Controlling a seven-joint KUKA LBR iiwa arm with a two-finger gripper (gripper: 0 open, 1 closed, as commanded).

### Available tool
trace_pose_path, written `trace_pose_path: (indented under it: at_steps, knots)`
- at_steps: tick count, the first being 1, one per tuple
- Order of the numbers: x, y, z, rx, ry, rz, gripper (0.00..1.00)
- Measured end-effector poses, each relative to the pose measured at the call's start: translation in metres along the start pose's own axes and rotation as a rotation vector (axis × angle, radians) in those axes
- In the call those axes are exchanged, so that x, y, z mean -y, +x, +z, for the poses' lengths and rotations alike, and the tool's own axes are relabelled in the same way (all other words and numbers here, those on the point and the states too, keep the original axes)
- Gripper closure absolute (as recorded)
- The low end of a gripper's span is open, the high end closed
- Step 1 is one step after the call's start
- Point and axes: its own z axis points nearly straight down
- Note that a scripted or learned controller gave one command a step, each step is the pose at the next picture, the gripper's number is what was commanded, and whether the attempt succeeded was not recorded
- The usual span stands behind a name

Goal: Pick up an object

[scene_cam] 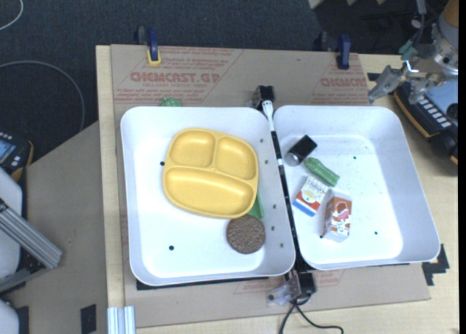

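While the gripper [408, 70] was observed at the far right, outside the right bin [408, 180] and above its far corner, nothing was seen held, and its state could not be told. The candidate objects, a carton [337, 217], a green piece [321, 171] and a packet [311, 196], were noted near that bin's left wall, forward and leftward of the gripper. The carton's long axis was judged to run near-to-far.
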Motion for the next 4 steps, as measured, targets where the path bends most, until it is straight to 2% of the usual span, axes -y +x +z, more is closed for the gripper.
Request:
trace_pose_path:
  at_steps: [1, 2, 3, 4]
  knots:
    - [-0.001, 0.084, 0.143, -0.007, 0.014, -0.007, 0.00]
    - [-0.007, 0.074, 0.171, 0.003, -0.010, 0.000, 0.00]
    - [0.034, 0.142, 0.067, -0.003, -0.008, -0.007, 0.00]
    - [0.090, 0.128, 0.015, -0.001, -0.001, 0.003, 0.00]
